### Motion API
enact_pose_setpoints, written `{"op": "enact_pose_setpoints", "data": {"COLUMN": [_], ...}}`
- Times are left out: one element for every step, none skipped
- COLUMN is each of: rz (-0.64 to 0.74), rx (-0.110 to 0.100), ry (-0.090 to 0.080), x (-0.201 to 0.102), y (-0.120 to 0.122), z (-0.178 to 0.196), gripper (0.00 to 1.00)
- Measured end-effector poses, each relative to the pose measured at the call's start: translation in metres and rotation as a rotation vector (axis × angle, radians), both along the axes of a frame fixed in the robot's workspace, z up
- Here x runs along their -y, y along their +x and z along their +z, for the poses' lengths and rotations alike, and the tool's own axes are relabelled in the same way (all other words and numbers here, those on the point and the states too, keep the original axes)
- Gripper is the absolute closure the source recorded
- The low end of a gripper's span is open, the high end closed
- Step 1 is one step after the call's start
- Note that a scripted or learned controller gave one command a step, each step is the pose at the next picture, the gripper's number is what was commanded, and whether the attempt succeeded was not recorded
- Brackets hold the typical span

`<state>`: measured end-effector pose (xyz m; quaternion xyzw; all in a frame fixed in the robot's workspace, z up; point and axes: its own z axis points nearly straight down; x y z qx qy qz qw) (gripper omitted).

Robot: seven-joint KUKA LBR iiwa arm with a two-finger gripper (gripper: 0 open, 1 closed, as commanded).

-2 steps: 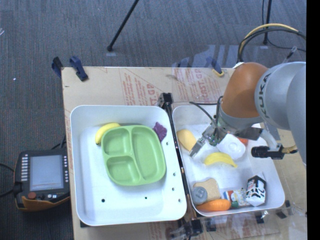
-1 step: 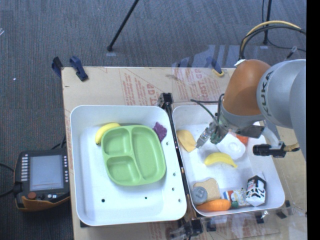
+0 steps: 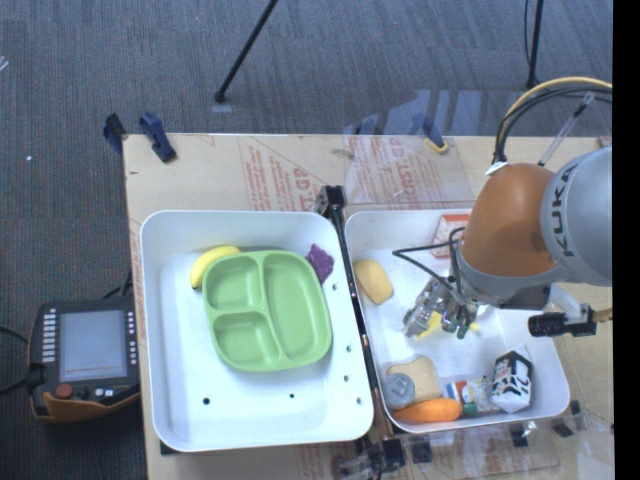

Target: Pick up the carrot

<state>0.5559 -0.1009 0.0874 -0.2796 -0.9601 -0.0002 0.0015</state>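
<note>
At the far left we are seeing a pendant [image 3: 88, 356] lying on the floor beside the bench. In the left bin [image 3: 165, 258] a green tray [image 3: 268, 310] is sitting, with a banana [image 3: 212, 261] touching its far left edge and a purple piece [image 3: 320, 261] at its far right corner. In the right bin [image 3: 395, 230] a yellow lump [image 3: 374, 281] is resting near the left wall. The carrot [image 3: 428, 411] is lying against the near wall, just below a tan sponge [image 3: 415, 378], with a carton [image 3: 512, 382] to its right. The gripper [image 3: 440, 318] is hovering above the bin's middle, apart from the carrot; we cannot tell how it is set.
</note>
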Motion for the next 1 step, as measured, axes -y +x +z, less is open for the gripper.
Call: {"op": "enact_pose_setpoints", "data": {"rz": [-0.001], "rx": [0.000], "ry": [0.001], "x": [0.0000], "y": [0.0001], "z": [0.0001], "gripper": [0.00]}}
